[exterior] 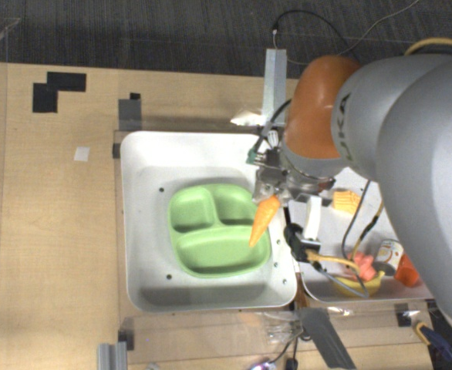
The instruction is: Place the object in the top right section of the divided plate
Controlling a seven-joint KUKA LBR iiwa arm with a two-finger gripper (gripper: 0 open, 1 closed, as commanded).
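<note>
The green divided plate [210, 241] lies in the left bin [145, 206], its top right section under the arm's reach. A carrot [262, 219] hangs tip-down over the plate's right edge, its thick end up in the gripper [270, 196] — the jaws look closed on it, likely for a drop. Farther off, the right bin [326, 287] holds corn [346, 200] and small toys; nothing blocks the section.
</note>
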